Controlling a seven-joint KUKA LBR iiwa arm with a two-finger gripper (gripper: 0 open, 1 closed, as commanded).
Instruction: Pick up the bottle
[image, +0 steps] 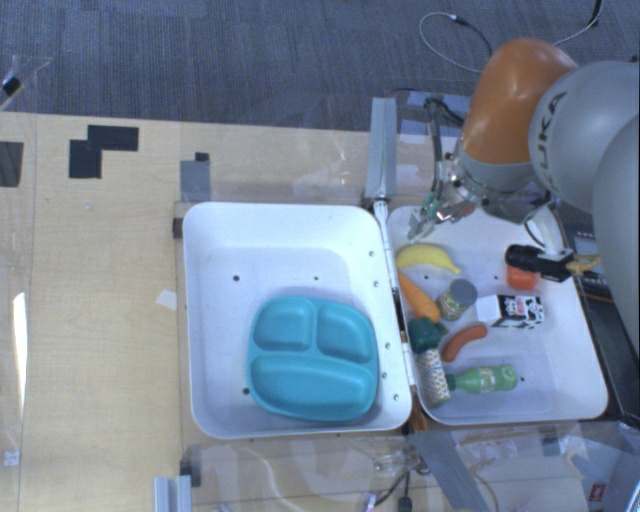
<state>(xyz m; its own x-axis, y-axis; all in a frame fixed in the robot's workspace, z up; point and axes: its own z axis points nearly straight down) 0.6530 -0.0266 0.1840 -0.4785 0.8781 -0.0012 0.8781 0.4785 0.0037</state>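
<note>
One bottle (484, 379), green, lies at lower right of frame in the right bin (590, 340), long axis roughly left-right. My gripper (436, 213) hovers upper centre-right, well apart, bottle below it; grip state: can't tell.

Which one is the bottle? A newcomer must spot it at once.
Start at the right bin, the one full of small items. Along its near edge lies the bottle on its side, beside a sausage and a brush. It alone is green with a label.
</note>
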